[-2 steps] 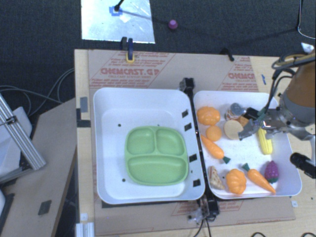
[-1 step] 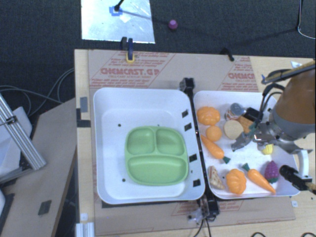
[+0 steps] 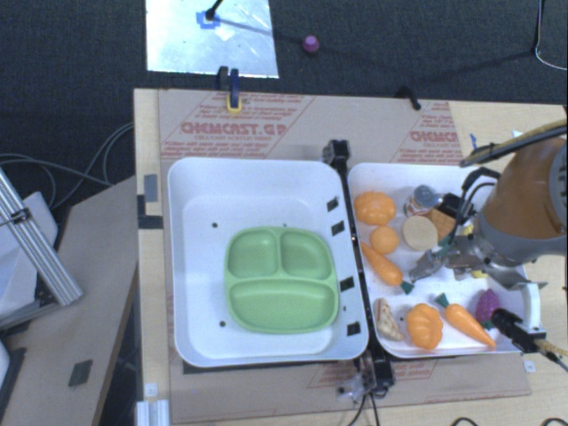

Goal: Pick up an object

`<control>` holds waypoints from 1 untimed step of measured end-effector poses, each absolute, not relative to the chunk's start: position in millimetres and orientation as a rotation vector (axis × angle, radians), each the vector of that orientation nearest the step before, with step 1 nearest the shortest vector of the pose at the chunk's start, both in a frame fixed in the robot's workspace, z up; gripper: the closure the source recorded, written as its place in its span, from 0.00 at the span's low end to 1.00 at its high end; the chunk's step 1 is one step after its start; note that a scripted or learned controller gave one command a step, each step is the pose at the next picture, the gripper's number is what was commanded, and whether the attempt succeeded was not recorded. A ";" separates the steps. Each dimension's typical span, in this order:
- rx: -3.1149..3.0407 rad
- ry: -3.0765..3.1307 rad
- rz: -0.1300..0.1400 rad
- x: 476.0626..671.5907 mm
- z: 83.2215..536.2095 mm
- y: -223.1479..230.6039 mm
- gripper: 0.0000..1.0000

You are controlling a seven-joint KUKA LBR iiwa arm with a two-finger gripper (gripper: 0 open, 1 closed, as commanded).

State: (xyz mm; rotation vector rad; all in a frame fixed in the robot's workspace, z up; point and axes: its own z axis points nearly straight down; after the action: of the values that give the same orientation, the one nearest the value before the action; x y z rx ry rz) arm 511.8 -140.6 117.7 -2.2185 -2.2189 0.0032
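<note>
The right bin (image 3: 359, 177) holds several toy foods. Among them are a large orange (image 3: 374, 208), a smaller orange (image 3: 384, 239), a carrot (image 3: 381, 265) along the left wall and a tan round disc (image 3: 420, 232). Near the front lie a bread slice (image 3: 387, 319), an orange pepper (image 3: 424, 325), a second carrot (image 3: 468, 324) and a purple piece (image 3: 486, 305). My gripper (image 3: 432, 264) hangs low over the bin's middle, just right of the first carrot and below the tan disc. Nothing is visibly held in it.
The left bin (image 3: 204, 202) carries a green divided plate (image 3: 282, 279). A grey can-like object (image 3: 424, 197) sits at the right bin's back. The arm's orange band (image 3: 532, 189) and wrist cover the bin's right side. Black clips line the divider between the bins.
</note>
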 end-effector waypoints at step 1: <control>-2.219 -2.223 0.000 512.3 82.3 -140.2 0.00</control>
State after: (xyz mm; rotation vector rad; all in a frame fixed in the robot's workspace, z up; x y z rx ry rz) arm 512.3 -140.2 82.3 -2.2191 -2.2226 0.0005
